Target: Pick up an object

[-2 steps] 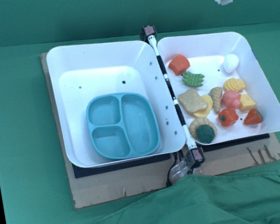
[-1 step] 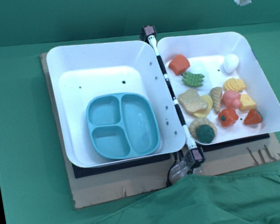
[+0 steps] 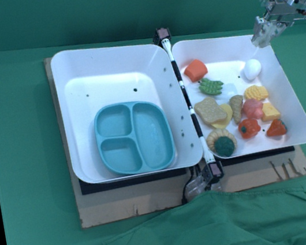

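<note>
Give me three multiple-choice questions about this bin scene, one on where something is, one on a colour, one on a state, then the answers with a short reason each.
1. Where does the divided plate lie?
A. left bin
B. right bin
C. on the green cloth

2. What colour is the plate?
A. red
B. light blue
C. yellow

3. Where is the gripper relative to the egg?
A. pressed down on it
B. above the right bin's far rim, apart from it
C. over the left bin

Answers: 1 A, the plate rests in the left bin. 2 B, its surface is light blue. 3 B, the gripper hangs above the far rim of the right bin, with a gap to the egg.
</note>
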You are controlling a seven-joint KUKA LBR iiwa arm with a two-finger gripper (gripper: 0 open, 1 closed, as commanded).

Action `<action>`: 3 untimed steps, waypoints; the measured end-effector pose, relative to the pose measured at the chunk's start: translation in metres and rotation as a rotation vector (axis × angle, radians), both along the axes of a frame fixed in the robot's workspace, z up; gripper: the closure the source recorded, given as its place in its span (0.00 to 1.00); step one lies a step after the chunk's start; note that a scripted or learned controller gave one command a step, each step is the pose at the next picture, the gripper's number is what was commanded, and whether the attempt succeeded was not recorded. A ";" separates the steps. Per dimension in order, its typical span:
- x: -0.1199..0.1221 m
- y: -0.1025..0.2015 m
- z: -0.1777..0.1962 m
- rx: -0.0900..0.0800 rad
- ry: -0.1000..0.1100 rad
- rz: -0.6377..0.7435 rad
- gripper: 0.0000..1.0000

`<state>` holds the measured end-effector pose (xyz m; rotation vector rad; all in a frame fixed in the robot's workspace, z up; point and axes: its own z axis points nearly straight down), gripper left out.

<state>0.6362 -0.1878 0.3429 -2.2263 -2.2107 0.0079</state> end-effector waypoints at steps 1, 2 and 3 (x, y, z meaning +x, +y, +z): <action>-0.036 0.000 -0.092 0.000 0.000 0.001 1.00; 0.003 0.008 0.008 -0.005 -0.024 0.007 1.00; 0.042 0.029 0.025 -0.003 -0.017 0.007 1.00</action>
